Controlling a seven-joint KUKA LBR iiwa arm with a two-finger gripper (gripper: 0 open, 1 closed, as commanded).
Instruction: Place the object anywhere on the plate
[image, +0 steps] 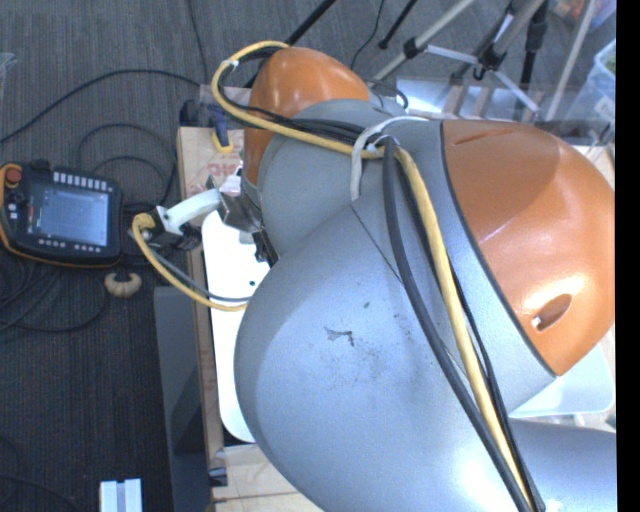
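Honestly, can't log much progress from this frame. The grey KUKA arm w/ glossy orange bands (400, 330) sits right under the cam and blocks most of the bench. What I do see: a strip of the shallow white bin (225, 265) at the arm's left edge, a yellow cable (175, 278) looping beside it, and the black teach pendant w/ orange trim (62, 215) on the dark floor well off to the left. Gripper state: cannot tell, hidden behind the arm body. Object and plate: location unknown to me, prob. somewhere under the arm. My read: placement unconfirmed; whether a grasp or a drop has happened is undecidable here. Treating task as still open, nothing verifiable as done.
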